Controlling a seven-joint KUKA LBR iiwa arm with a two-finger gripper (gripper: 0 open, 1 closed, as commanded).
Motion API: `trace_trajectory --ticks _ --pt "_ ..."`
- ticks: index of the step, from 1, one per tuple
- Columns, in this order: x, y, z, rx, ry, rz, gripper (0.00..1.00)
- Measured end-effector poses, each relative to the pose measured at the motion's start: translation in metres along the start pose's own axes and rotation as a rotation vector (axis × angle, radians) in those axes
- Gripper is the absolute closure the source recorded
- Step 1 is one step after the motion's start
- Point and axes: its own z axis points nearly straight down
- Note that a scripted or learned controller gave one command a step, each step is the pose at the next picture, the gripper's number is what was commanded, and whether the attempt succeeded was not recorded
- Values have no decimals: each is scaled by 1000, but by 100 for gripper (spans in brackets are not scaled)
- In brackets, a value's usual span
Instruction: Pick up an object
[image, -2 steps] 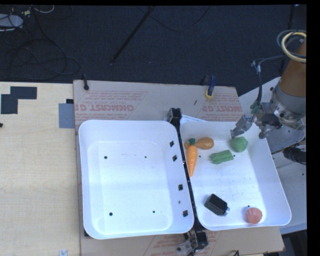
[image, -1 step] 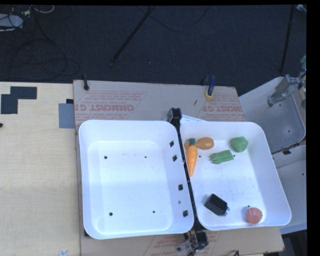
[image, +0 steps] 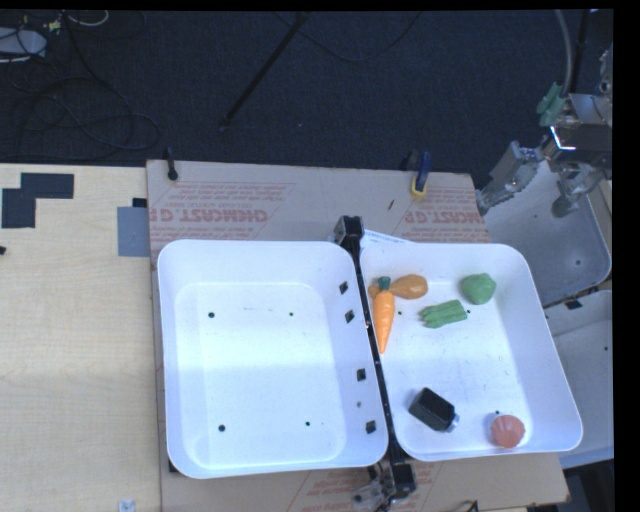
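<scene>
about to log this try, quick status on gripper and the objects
Gripper up at far right, outside the bins, nothing visibly held. Carrot, black block, green pieces, red ball lie in right bin. Nothing in the way.

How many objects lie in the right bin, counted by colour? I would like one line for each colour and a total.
Orange: 2, the carrot and the orange piece beside it
Green: 2, the round green piece and the long green piece
Black: 1, the black block
Pink-red: 1, the ball
Total: 6
</scene>
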Motion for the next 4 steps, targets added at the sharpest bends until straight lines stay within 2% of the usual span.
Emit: trace_trajectory --ticks 1,3,4 --pt "-4 2 -6 8 -3 6 100" --pt "121 34 5 5 -2 5 100" --pt "172 39 4 5 -2 7 100"
